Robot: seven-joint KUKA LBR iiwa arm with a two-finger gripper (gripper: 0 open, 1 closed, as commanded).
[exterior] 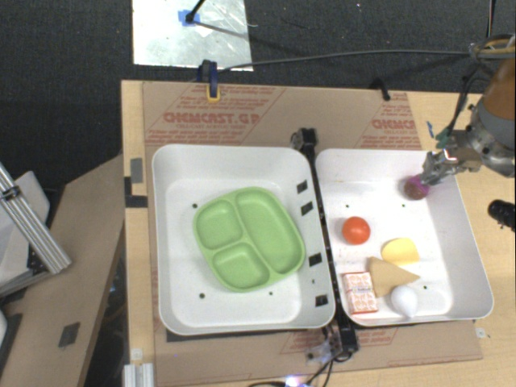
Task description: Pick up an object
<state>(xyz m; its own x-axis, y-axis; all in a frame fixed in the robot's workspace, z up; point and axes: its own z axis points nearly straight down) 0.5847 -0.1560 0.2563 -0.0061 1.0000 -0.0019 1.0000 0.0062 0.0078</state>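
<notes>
In the right bin (459, 216) a small dark purple object (416, 188) lies near the far right corner. My gripper (429, 175) reaches in from the right, its tip right against the purple object's upper right side. Whether the object sits in the gripper's grasp is hidden at this angle. Further forward in the same bin lie a red ball (356, 230), a yellow rounded piece (399, 250), a tan wedge (391, 275), a white egg shape (404, 300) and a small red-and-white box (359, 291).
The left bin (173, 216) holds a green divided plate (248, 238). A black divider with clips (316, 224) runs between the two bins. The arm's grey body (493, 127) hangs over the right bin's far right corner.
</notes>
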